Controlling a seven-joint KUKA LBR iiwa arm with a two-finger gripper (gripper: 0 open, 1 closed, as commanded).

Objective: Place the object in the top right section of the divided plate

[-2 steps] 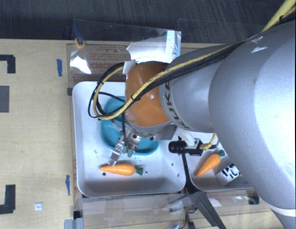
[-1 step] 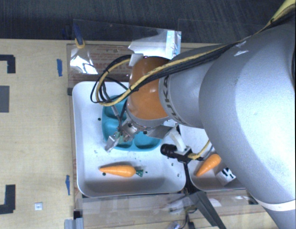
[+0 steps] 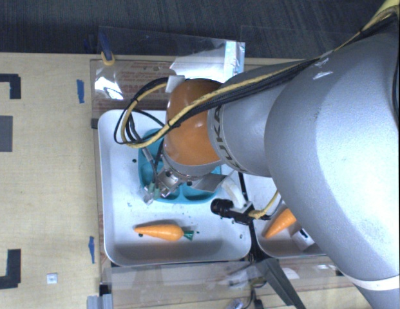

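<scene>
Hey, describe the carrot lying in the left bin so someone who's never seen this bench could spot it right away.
Start at the left white bin, the one the grey arm reaches over. Look along its near edge, below the teal plate, where the carrot lies flat on its side. It is whole, orange with a small green top at its right end, while the other orange piece sits in the right bin, partly hidden by the arm.

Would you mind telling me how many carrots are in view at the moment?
2: one carrot lies near the front of the left bin; a second carrot pokes out beneath the arm in the right bin. The arm may hide others.
</scene>
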